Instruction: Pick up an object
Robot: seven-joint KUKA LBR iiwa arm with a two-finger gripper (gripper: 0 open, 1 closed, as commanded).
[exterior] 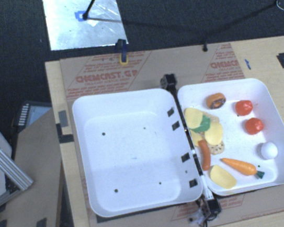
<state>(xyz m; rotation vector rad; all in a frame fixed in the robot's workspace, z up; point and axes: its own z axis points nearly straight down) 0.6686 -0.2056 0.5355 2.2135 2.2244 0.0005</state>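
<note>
Right bin (277,116) — carrot (239,165), egg (268,150), perhaps two tomatoes (243,107).

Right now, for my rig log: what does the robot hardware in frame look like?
A shallow white left bin and right bin, joined by black clips along their seam. A thin black cable crosses the dark floor behind. The board bears red lettering.

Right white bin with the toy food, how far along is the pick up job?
Nothing looks done yet. The right white bin holds every piece lying flat: two red tomatoes, a white egg, an orange carrot, a brown bun and yellow slices. Nothing is in hand. The whole pick is left: reach in, close on one piece, lift.
</note>
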